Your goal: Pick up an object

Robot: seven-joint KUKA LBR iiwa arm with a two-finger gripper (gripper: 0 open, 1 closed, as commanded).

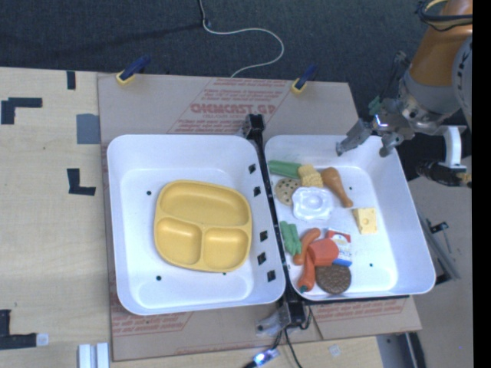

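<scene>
**Crowded toys may spoil the grasp**

The yellow tray (203, 225) lies alone in the left bin (123, 159). All other places here are given from the fried egg (313, 202), which sits in the middle of the right bin (399, 182).

The risk, I judge, is the crowding: a cookie (285, 191) just left of the egg, corn (310, 177) just above it, a drumstick (336, 185) at its upper right. The fingers could catch two toys or push one away.

The cheese (367, 221), right of the egg, stands apart: small, yellow, wedge-shaped, probably the easiest target.

The gripper (367, 138) hangs above and right of the egg, over the bin's rim, its fingers spread and holding nothing.
</scene>
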